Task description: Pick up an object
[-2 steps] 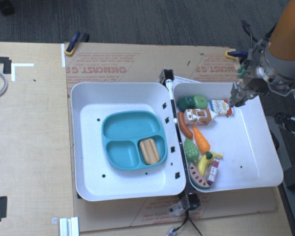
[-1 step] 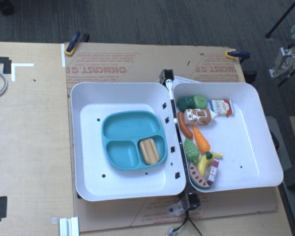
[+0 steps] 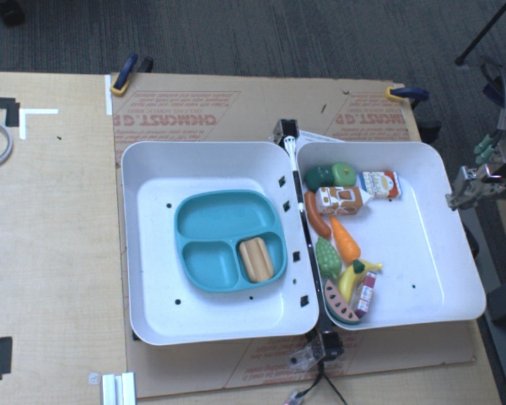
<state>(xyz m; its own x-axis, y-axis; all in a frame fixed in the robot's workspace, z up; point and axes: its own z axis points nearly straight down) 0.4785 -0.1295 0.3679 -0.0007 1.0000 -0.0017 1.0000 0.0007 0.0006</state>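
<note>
Light is even & bright from overhead, no hard shadows on my desk (image 3: pixel 51 268). Soft shade under white bins' (image 3: pixel 152 310) rims at 6 o'clock. Mild glare on bin walls. Pic slightly soft, low-res; carpet at 12 o'clock dimmer.

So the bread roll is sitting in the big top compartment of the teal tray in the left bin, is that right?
Not quite. The camera view shows the bread roll in the small lower right compartment of the teal tray, not the big top one. The tray does sit in the left bin.
</note>
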